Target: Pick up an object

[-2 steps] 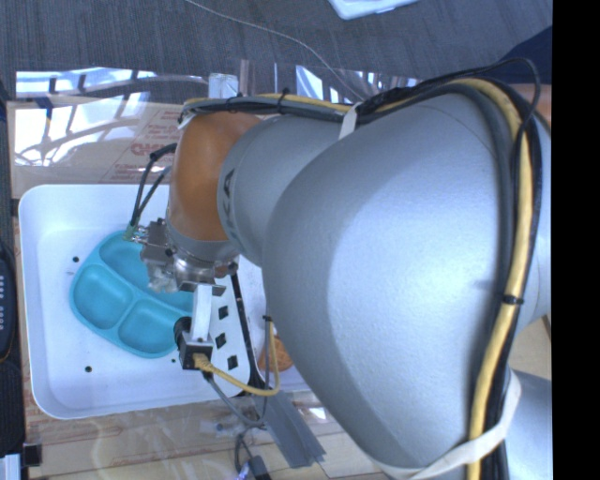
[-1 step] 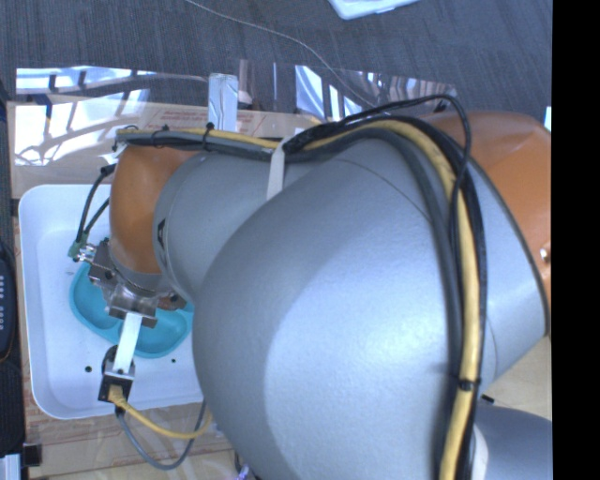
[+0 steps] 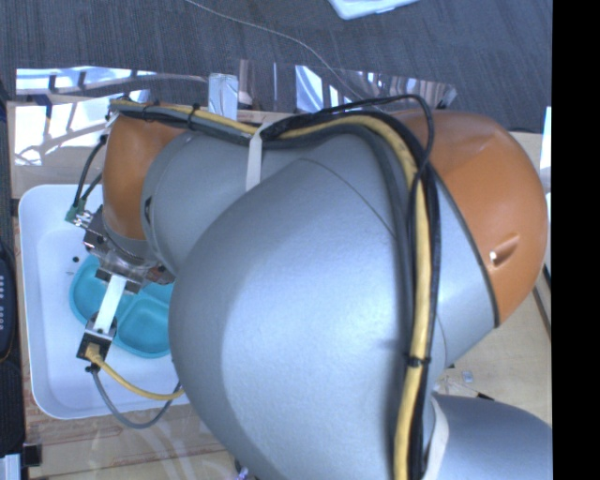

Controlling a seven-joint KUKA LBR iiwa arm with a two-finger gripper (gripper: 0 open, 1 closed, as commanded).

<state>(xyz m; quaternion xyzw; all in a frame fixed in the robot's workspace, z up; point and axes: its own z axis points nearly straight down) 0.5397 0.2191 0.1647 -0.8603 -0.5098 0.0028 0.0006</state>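
One turquoise two-lobed object [image 3: 145, 330] lies in the left bin [image 3: 45, 375], long axis roughly left-right, right end hidden. The gripper [image 3: 131, 269] hangs just over it; its state cannot be told.

On your left you see a white bin [image 3: 52, 375] sitting on a pale wooden bench [image 3: 122, 441]. Beyond its far edge stand clear, shiny panels [image 3: 314, 86] (what they are is hard to tell), then dark grey carpet [image 3: 131, 33], with a white scrap [image 3: 370, 7] at the far edge.
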